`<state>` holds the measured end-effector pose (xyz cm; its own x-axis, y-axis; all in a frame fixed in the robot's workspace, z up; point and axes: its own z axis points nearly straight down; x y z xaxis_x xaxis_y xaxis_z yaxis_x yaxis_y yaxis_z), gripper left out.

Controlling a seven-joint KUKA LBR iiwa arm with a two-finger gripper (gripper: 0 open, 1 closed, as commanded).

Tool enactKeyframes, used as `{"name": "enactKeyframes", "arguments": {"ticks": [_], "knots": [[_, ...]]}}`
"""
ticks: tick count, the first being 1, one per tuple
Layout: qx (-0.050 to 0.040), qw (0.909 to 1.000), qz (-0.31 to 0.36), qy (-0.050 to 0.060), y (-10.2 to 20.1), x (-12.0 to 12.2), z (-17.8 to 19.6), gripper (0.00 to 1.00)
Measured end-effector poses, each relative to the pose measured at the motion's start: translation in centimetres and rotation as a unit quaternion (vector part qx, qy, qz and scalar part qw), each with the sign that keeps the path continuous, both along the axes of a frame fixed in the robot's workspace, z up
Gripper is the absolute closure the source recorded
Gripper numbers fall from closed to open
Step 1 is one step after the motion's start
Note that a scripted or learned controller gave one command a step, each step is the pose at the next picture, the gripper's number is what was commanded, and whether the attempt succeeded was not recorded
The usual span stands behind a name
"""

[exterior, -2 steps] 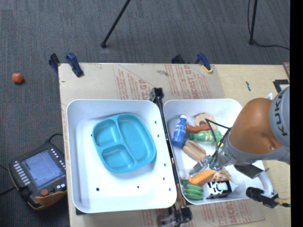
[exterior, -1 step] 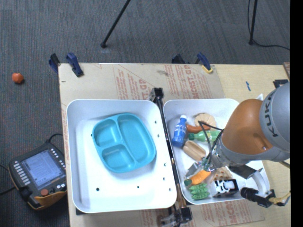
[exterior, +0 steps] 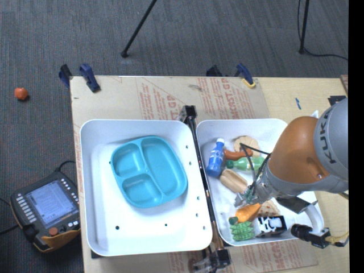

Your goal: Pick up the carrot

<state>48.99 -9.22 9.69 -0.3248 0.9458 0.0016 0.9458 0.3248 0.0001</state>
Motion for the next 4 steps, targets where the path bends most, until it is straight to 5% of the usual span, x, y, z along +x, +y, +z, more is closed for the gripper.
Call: {"name": "enactKeyframes", "arguments": {"ticks": [1,2,3,4], "knots": [[0.0000,1.0000,0.000,0.000,0.0,0.0,0.0,0.00],[-0.0001,0.9923,-0.123,0.001,0.2,-1.1,-1.0,0.00],[-0.0003,0.9999,0.014,-0.001,0.8,-1.4,-0.9,0.00],[0.0000,0.9999,0.010,0.000,0.7,-1.4,0.0,1.00]]}}
